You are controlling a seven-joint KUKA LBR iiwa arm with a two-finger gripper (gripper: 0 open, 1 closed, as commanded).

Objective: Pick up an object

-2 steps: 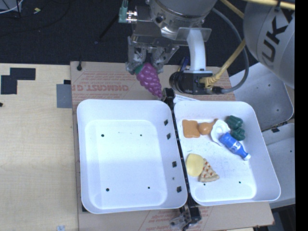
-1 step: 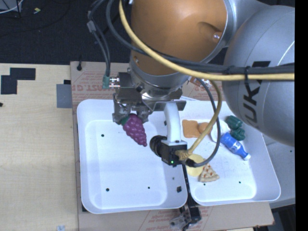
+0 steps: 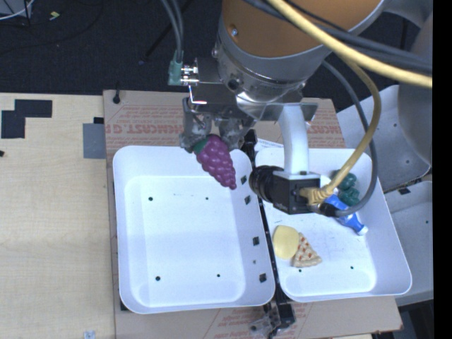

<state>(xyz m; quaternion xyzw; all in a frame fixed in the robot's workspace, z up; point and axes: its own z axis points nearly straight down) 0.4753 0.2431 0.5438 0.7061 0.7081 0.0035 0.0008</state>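
Grey and orange arm (image 3: 296, 27) descends over the far edge of the desk (image 3: 49, 210), above the two white bins. Left bin (image 3: 141, 260) is bare along its floor. Right bin (image 3: 381, 274) carries a yellow piece (image 3: 285, 241) touching a pizza-slice toy (image 3: 306, 252) near its front-left corner, and blue and green items (image 3: 348, 200), partly hidden by cables, toward its far right. Pincer (image 3: 205, 141) is clamped on the stem end of a purple grape bunch (image 3: 217, 162), apparently lifted over the left bin's far-right corner.
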